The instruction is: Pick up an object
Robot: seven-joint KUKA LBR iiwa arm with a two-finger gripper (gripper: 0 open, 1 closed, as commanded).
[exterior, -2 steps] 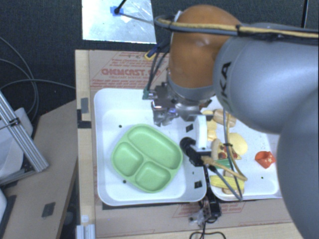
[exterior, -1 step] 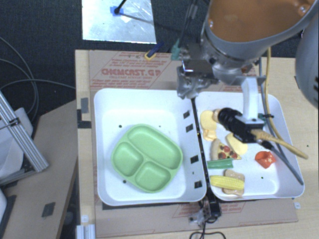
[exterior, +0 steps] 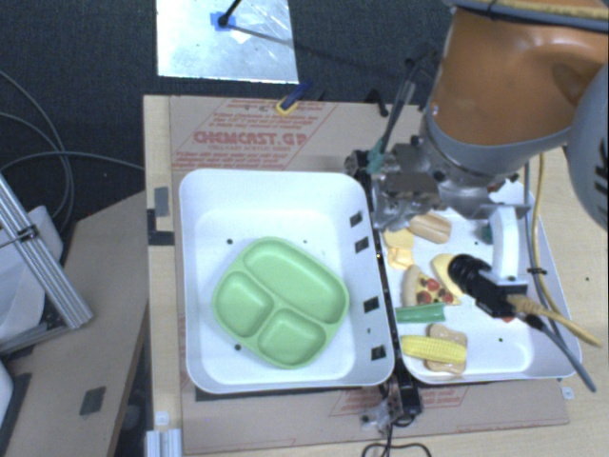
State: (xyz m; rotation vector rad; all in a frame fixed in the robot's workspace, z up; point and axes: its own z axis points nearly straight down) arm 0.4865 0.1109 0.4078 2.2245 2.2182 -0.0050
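On the cardboard sheet [exterior: 247,136], the right bin [exterior: 504,346] is holding toy food, and the gripper [exterior: 402,201], its spread impossible to tell, is hanging just beside the toy bun [exterior: 429,227], probably needing a centred, straight descent.

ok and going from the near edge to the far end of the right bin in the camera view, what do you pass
corn cob → green stick-shaped piece → pizza slice → bread roll
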